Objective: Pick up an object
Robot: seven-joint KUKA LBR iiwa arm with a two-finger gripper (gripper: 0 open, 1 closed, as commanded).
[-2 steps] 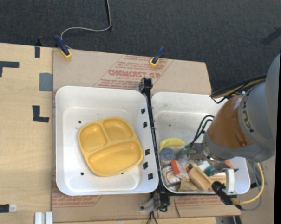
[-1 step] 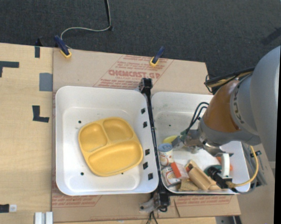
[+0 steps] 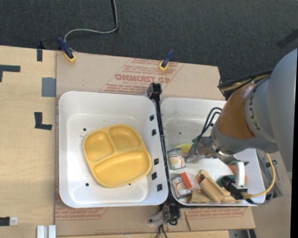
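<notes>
We cannot tell how the tool (image 3: 193, 151) stands; our grey arm hides much of the right white bin (image 3: 189, 109) of small cluttered objects (image 3: 210, 189). The left white bin (image 3: 69, 137) holds a yellow divided plastic plate (image 3: 117, 155).

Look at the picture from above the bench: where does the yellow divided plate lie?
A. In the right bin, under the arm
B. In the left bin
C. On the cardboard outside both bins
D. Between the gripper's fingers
B: the yellow divided plate lies flat on the floor of the left bin, while the gripper is over the right bin among small items.
</notes>
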